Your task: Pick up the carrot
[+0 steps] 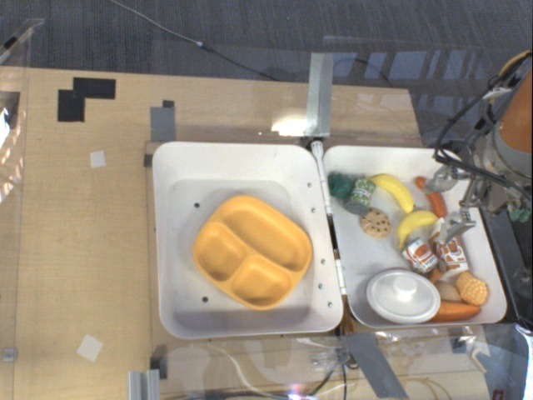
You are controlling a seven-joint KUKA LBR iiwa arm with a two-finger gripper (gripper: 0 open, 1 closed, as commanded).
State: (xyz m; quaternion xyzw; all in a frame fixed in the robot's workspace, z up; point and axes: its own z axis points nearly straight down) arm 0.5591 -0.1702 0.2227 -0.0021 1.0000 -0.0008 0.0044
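Note:
The carrot (456, 311), a long orange piece, lies along the front edge of the right bin (350, 290), just below a white bowl (403, 295). My gripper (450, 201) hangs over the far right part of that bin, well behind the carrot and apart from it. Its two metal fingers (444, 177) stand spread, so it is open. A short red-orange sausage-like piece (435, 200) lies on the bin floor right by the gap between them, not gripped.
The right bin also holds two bananas (395, 192), a cookie (376, 222), a green broccoli-like piece (341, 185), small printed packets (435, 257) and a round orange biscuit (472, 288). A yellow divided plate (252, 250) sits in the left bin (175, 223).

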